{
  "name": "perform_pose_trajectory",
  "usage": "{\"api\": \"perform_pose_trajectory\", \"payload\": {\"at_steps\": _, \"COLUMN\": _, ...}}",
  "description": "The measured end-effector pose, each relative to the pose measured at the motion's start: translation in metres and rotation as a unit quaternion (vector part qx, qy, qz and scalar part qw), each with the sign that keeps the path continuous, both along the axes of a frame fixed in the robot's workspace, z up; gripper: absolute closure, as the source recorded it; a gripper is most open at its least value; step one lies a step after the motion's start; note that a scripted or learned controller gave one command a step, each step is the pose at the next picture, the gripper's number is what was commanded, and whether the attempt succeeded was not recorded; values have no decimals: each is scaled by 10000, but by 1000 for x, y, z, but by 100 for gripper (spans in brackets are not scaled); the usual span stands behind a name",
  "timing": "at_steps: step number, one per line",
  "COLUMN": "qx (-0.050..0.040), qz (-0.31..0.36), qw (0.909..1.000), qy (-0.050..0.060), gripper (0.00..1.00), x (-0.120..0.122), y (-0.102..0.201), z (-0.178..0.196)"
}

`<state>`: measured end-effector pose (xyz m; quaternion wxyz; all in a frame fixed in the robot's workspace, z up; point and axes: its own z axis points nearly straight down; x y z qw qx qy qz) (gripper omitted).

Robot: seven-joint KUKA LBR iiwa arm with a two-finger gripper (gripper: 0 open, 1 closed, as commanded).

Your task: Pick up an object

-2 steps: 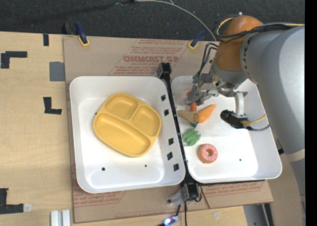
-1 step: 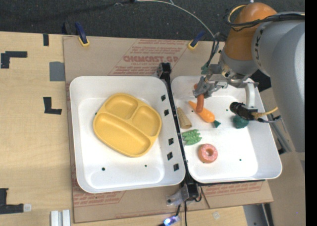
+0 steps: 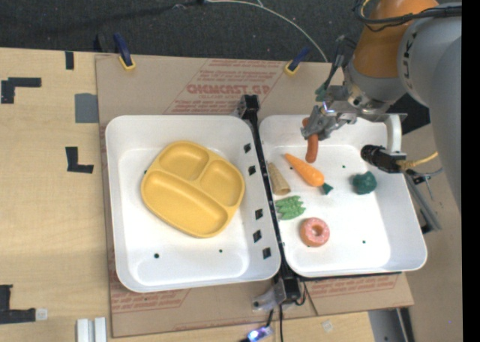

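A red sausage [image 3: 312,148] is clamped upright between the fingers of the gripper [image 3: 314,132], above the right bin [image 3: 390,247], near a carrot [image 3: 304,169].

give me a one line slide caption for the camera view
Gripper holding a small red sausage-like item above the right bin.

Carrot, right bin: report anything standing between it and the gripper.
Yes: a reddish-brown piece sits upright just under the gripper, between it and the carrot. Nothing else visible intervenes.
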<state>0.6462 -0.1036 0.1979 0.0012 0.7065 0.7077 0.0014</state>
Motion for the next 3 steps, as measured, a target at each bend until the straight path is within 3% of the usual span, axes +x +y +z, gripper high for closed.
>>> {"api": "perform_pose_trajectory", "payload": {"at_steps": 1, "qx": -4, "qz": 3, "qw": 10000, "qy": -13, "gripper": 100, "x": 3, "y": 0, "z": 64}}
{"api": "perform_pose_trajectory", "payload": {"at_steps": 3, "qx": 2, "qz": 24, "qw": 10000, "qy": 31, "gripper": 100, "x": -6, "y": 106, "z": 49}}
